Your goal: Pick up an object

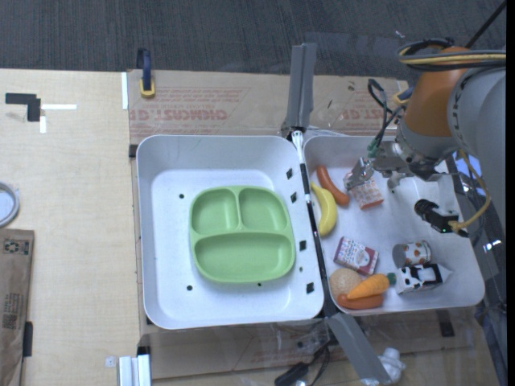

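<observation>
Carrot (366, 287) is lying at the right bin's (463, 296) front edge, touching a pale round bun (344, 279), with a cow-patterned carton (418, 277) just beside. Banana (324, 207) is hugging the left wall. Gripper (366, 174) is hanging near the back-left corner, its fingers clamping a small red-and-white packet (368, 193). Left bin (153, 240) is carrying a green divided plate (241, 234).
</observation>
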`<state>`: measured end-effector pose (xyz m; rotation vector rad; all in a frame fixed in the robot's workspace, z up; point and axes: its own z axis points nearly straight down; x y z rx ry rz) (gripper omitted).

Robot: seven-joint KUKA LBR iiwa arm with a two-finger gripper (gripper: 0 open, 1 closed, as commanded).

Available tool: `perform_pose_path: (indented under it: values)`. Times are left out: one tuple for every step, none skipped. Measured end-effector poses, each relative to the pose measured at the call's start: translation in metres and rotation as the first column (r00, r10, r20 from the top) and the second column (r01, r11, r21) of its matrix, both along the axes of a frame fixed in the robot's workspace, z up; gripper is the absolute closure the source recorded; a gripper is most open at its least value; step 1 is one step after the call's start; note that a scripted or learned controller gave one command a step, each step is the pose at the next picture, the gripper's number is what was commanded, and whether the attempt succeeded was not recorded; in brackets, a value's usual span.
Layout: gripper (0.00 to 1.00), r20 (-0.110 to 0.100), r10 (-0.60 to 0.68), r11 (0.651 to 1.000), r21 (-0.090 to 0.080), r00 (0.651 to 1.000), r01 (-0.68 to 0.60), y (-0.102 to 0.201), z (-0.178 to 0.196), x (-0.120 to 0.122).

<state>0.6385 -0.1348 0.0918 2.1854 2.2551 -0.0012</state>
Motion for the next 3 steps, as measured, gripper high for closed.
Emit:
perform_pose_path:
  values:
    - [1.00, 0.001, 0.000, 1.000, -0.001, 1.000, 0.000, 0.000, 0.010, 0.000]
    - [1.00, -0.010, -0.073, 0.997, 0.001, 0.997, 0.073, -0.005, -0.001, 0.018]
    - [1.00, -0.001, 0.004, 1.000, 0.000, 1.000, -0.004, 0.047, 0.124, 0.021]
